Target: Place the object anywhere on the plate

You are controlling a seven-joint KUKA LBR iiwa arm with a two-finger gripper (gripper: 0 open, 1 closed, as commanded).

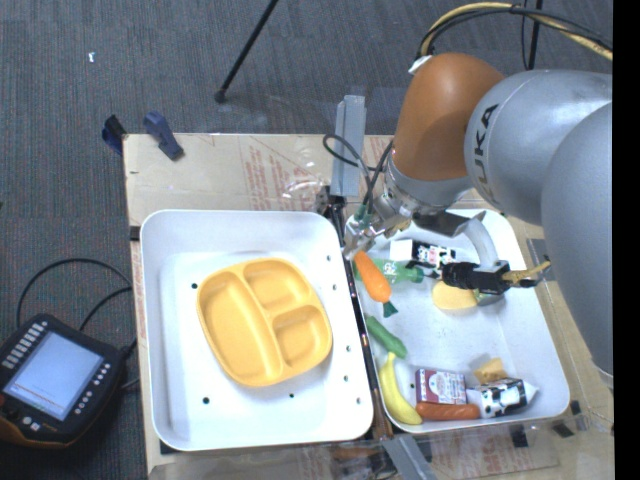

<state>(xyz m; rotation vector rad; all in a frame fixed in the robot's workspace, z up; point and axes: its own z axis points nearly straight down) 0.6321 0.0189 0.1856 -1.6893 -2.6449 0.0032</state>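
A yellow plate (264,319) with three compartments lies in the left white bin (160,268), and nothing rests on it. An orange toy carrot (373,276) lies at the left edge of the right white bin (535,343), close to the wall between the bins. My gripper (360,240) hangs just above the carrot's upper end, at the right bin's back left corner. The arm's orange band and grey body hide the back of that bin. I cannot make out whether the carrot is touched.
The right bin also holds a green vegetable (385,336), a banana (397,393), a yellow piece (455,296), a black-and-white carton (432,254), a brown carton (440,382), a red sausage (447,410) and a cow-patterned can (503,398). A pendant (55,378) lies at the left on the floor.
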